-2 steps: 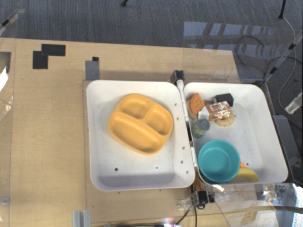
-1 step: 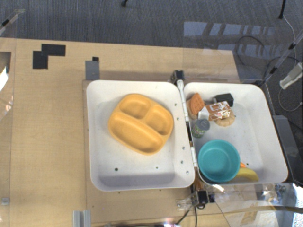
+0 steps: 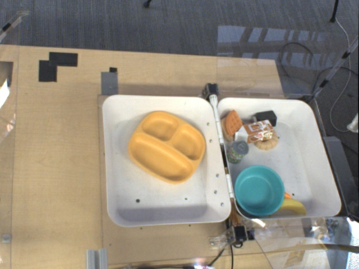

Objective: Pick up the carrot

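In the right bin (image 3: 314, 150), near the front corner, the carrot (image 3: 288, 195) showed as just an orange tip, tucked between the teal bowl (image 3: 258, 190) and a yellow banana (image 3: 295, 207). The left bin (image 3: 118, 206) held a yellow divided plate (image 3: 147, 153). Claw state: couldn't tell.

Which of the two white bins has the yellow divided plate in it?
The left bin. The yellow three-compartment plate lies alone in it, while the right bin holds the teal bowl and a cluster of small items.
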Controlling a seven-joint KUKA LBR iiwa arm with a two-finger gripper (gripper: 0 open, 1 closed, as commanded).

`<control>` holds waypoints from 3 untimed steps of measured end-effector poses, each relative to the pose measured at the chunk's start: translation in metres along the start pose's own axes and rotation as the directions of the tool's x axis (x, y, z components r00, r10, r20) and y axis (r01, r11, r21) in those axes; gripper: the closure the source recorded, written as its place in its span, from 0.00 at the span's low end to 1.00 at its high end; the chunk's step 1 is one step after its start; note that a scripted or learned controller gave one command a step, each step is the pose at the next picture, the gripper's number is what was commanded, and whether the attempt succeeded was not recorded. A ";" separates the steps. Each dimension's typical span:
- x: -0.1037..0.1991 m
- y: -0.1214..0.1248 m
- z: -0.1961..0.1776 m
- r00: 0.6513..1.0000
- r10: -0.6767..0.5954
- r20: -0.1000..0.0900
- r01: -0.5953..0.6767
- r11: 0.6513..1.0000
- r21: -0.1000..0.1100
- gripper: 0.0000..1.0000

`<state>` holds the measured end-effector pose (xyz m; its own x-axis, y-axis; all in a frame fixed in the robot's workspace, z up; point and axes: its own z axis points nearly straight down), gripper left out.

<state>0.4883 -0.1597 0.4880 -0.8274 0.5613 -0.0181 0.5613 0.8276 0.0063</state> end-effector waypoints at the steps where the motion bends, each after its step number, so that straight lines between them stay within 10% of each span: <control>1: -0.002 0.002 -0.013 1.000 -0.003 0.013 0.003 1.000 -0.006 1.00; 2: -0.002 0.002 -0.013 1.000 -0.003 0.012 0.003 1.000 -0.005 0.00; 3: -0.004 0.004 -0.027 1.000 -0.006 0.028 0.006 1.000 -0.011 1.00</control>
<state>0.4931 -0.1583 0.5150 -0.8299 0.5560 -0.0457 0.5558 0.8311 0.0174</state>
